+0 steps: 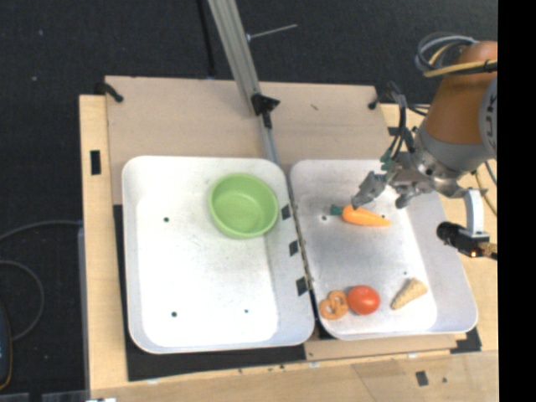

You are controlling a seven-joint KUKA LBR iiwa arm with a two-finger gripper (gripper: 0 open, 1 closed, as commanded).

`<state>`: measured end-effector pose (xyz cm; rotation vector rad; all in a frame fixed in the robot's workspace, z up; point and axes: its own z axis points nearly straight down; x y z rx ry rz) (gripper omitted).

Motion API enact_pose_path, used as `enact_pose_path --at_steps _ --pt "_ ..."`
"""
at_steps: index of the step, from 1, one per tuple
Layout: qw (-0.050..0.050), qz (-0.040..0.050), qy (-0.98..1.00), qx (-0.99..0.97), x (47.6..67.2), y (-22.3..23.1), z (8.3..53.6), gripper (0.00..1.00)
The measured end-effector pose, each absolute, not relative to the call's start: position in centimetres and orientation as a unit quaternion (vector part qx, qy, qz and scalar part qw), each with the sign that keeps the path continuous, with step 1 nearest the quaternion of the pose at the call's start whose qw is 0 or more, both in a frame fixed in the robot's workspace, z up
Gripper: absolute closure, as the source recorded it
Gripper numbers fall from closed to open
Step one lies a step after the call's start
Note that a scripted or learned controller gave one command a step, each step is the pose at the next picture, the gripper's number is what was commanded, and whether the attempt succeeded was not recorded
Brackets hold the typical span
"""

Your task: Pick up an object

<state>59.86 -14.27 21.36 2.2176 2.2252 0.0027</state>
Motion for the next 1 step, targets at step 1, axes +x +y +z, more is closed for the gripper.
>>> enact_pose_path --at_steps 1 --pt "0.0 0.0012 0.708 0.706 59.87 -14.25 21.35 0.0"
